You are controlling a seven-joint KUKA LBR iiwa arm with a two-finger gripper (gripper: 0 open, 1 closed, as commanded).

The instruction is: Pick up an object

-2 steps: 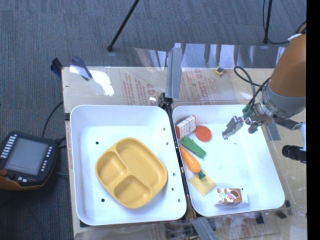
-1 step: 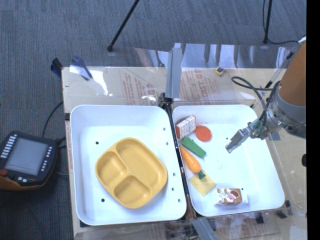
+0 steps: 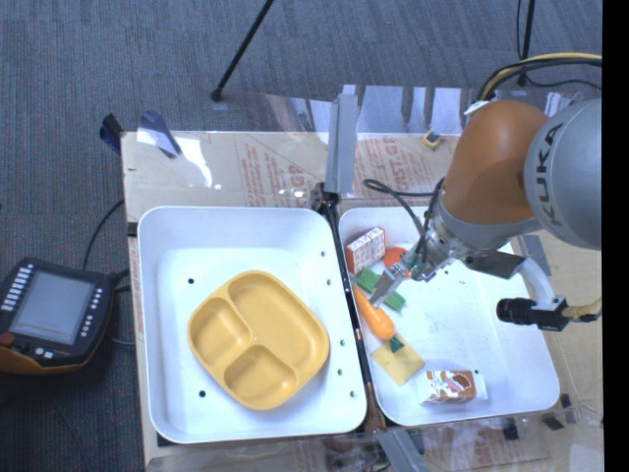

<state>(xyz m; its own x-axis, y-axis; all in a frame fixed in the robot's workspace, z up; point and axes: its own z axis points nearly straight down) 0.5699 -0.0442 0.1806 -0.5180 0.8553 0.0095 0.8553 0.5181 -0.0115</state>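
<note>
My gripper (image 3: 395, 279) reaches down into the upper left part of the right bin (image 3: 511, 362), over a cluster of small toy foods. Under and around it lie green pieces (image 3: 370, 281), a red-orange piece (image 3: 394, 256) and a small red and white carton (image 3: 365, 249). An orange carrot (image 3: 374, 318) lies just below the gripper, beside the bin's left wall. Further toward the front are a yellow cheese slice (image 3: 398, 362) and a brown and white carton (image 3: 454, 386). The arm's wrist hides part of the cluster.
The left bin (image 3: 177, 254) holds a yellow divided plate (image 3: 257, 338). A metal post (image 3: 341, 150) stands behind the seam between the bins. A black fitting (image 3: 526, 311) juts over the right bin's right side. A teach pendant (image 3: 49, 313) lies off the bench at the left.
</note>
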